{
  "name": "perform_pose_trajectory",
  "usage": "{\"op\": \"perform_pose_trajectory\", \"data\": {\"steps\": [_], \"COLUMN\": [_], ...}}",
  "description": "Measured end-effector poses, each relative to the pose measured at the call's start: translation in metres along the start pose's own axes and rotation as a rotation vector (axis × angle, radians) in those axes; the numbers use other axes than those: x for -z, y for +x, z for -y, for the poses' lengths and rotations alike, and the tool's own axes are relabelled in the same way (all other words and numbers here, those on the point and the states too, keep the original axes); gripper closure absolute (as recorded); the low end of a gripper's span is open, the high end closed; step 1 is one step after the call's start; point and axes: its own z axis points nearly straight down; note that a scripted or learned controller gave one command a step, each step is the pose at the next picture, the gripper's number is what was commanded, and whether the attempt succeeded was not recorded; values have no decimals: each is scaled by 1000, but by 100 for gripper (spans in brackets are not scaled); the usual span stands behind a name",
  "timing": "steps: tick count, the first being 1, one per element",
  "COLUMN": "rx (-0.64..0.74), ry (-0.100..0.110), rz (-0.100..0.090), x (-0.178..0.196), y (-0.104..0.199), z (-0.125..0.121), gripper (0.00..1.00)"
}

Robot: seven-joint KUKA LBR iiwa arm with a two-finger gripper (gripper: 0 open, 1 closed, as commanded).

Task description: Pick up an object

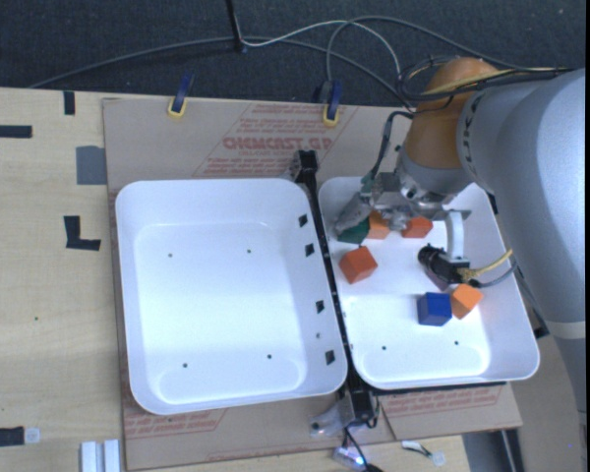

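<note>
My gripper [376,210] hangs low over the back left part of the right bin [413,367]. Right under it lie a dark green object [351,232] and a small orange block [378,228], with a red-orange block [416,227] just to their right. The arm hides whether any of them is gripped. In front of them sits a larger red-orange cube [358,264]. Toward the bin's right side a blue cube [434,309] touches an orange block [465,300].
The left bin [216,293] stands beside the right one, with a black divider rail [320,264] between them. The grey arm [531,165] covers the right bin's back right corner. Cables run across the dark floor behind the bench.
</note>
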Motion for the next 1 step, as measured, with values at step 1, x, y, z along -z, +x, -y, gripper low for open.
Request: {"op": "perform_pose_trajectory", "data": {"steps": [1], "rx": [0], "ry": [-2], "rz": [0], "x": [-4], "y": [1], "z": [-9], "gripper": [0]}}
